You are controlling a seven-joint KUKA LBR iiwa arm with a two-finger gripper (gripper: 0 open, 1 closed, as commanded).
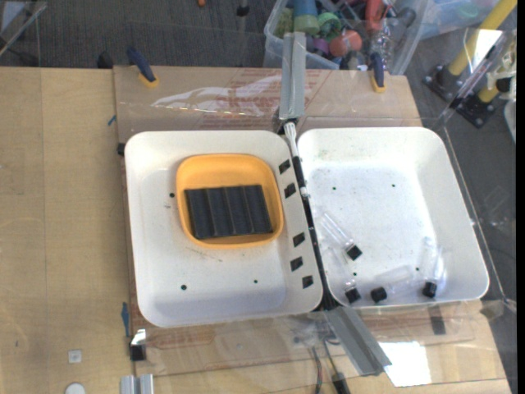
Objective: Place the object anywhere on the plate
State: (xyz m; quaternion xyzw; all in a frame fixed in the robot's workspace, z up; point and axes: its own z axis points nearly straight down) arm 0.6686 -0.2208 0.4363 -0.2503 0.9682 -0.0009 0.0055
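An orange plate (190, 173) with rounded corners sits in the left white bin (156, 277). A dark ribbed rectangular object (228, 211) lies flat on the plate, covering most of its middle and front.
The right white bin (385, 171) holds a few clear plastic pieces (336, 230) and small black bits (378, 295) near its front edge. A grey divider bar (291, 84) runs between the bins. A clear tub of colourful items (344, 15) stands behind the bench.
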